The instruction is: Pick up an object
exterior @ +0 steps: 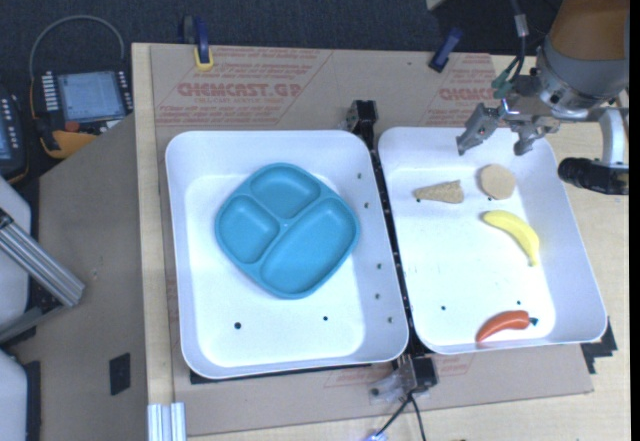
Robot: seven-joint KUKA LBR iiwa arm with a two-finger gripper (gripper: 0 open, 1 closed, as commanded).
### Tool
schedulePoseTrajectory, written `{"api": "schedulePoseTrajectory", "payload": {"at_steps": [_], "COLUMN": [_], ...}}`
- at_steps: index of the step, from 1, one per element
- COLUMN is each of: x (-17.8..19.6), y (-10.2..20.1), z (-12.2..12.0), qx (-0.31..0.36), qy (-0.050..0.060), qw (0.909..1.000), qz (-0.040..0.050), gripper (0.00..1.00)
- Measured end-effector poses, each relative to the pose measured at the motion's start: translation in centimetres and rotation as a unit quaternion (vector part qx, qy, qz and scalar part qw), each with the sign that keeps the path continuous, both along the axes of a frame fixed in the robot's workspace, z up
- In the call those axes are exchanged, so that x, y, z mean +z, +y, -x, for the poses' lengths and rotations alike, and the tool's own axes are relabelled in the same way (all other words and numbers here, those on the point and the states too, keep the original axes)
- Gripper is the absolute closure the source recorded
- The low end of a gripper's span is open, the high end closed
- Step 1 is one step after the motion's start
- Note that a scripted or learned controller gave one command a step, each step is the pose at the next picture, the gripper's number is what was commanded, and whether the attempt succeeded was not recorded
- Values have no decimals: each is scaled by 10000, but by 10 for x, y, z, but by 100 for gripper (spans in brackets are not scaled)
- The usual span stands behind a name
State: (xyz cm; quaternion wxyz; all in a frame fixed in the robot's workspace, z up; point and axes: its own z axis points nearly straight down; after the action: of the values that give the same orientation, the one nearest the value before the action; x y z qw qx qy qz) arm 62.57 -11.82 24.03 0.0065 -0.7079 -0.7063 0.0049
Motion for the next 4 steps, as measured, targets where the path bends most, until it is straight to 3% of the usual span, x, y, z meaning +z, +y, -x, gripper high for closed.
{"api": "schedulePoseTrajectory", "payload": {"at_steps": [1,4], "x": [9,-147], "y": [0,15], "z": [-2,6], "qx": [13,15], "qy": [-72,-43], "qw": [10000,10000], "qz": [8,2], "gripper": [0,0]}}
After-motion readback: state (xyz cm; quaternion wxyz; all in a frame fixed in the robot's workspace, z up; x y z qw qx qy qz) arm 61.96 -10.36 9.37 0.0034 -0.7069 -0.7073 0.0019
